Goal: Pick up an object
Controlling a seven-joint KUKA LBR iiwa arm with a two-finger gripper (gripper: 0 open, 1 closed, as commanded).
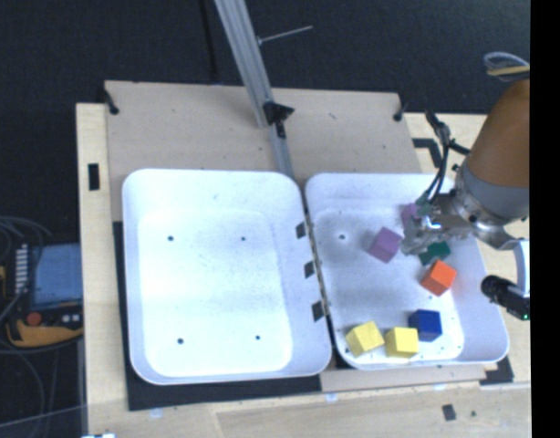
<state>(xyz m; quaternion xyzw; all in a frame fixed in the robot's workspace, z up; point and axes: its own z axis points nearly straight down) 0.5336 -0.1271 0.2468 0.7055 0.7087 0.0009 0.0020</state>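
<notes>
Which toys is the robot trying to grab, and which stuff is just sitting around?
For the job:
- pincer, over the right bin
- purple block
- green block, partly hidden
- orange block
- blue block
- two yellow blocks

Just lying about:
- left bin
- metal pole
- blue box with cables beside the bench

Dark floor [98, 26], pale wooden bench [198, 126], slanted metal pole [248, 48], cables at left [11, 245]

Green block [435, 250] mostly hidden under gripper [424, 234].
</notes>
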